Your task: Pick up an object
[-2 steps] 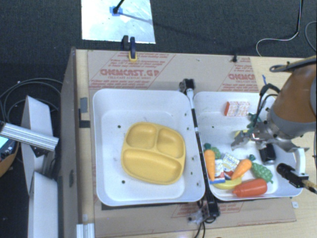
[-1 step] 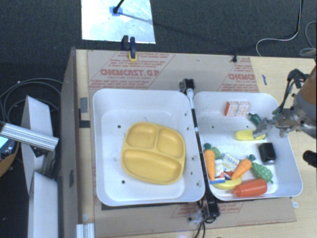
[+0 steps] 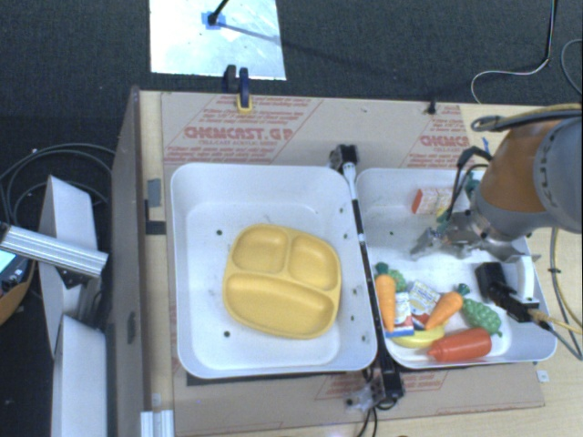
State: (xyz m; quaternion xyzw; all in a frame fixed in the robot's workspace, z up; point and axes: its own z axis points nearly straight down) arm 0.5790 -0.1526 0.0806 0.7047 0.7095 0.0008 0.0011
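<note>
The right bin (image 3: 393, 209) holds toy food heaped along its near side: a carrot (image 3: 386, 300), a second carrot (image 3: 444, 309), a yellow banana (image 3: 417, 338), a long red piece (image 3: 465, 344), a green piece (image 3: 480, 315) and a small printed packet (image 3: 422, 296). A small orange box (image 3: 426, 199) lies apart near the far wall. My gripper (image 3: 435, 241) is low over the bare middle of this bin, between the orange box and the heap. Nothing shows in its grasp.
The left bin (image 3: 205, 208) holds a yellow divided plate (image 3: 282, 280). A metal divider with a black clamp (image 3: 346, 159) runs between the bins. The grey arm with its orange band (image 3: 510, 167) covers the right bin's far right corner, and a black part (image 3: 501, 289) hangs by the heap.
</note>
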